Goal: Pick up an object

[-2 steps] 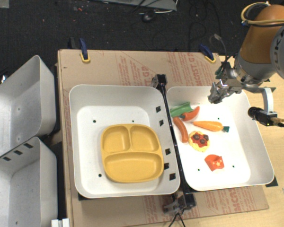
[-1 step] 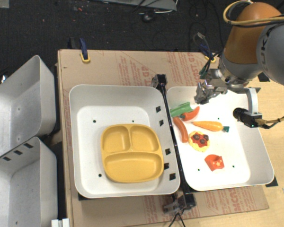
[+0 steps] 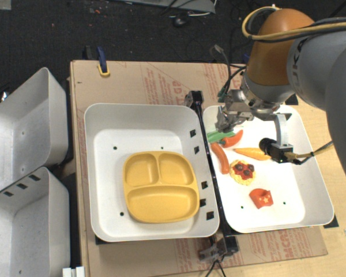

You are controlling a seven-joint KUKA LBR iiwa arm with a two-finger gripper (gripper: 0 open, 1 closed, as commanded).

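Note:
The right white bin [image 3: 294,212] holds several toy foods. A red chili with a green stem [image 3: 229,137] lies near its upper left corner. Beside it are an orange carrot [image 3: 251,153], a reddish sausage [image 3: 221,158], a small yellow tart with red topping [image 3: 243,172] and a red pepper chunk [image 3: 260,198]. My gripper [image 3: 228,122] hangs over the bin's upper left part, just above the chili's stem end. Its tip is hard to make out against the wrist hardware. Nothing is visibly held.
The left white bin [image 3: 104,154] holds a yellow divided plate [image 3: 160,187]. A black divider [image 3: 203,149] runs between the bins. A black cable fitting [image 3: 277,150] hangs over the right bin beside the carrot. Two tilted white bins [image 3: 23,131] stand at the far left.

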